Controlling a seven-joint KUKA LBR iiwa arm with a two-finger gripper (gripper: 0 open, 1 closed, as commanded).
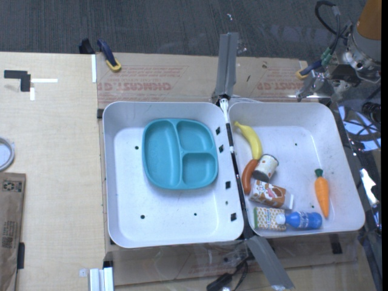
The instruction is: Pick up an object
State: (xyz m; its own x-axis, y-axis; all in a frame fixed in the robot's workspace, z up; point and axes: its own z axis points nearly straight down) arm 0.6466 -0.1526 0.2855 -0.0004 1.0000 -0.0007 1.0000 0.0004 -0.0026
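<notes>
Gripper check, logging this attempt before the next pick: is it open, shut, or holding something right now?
Gripper: cannot be told; it sits above the far corner of the right bin, with no object seen in it.

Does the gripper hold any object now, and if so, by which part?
Nothing is seen held. The gripper is above the far right corner of the right bin, away from the carrot and banana.

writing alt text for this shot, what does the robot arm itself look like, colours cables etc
The arm enters at the upper right. An orange band sits above a grey and silver metal wrist, and black cables loop beside it. Small green and yellow fittings show among the metalwork near the gripper, which is dark and too small to make out clearly.
</notes>
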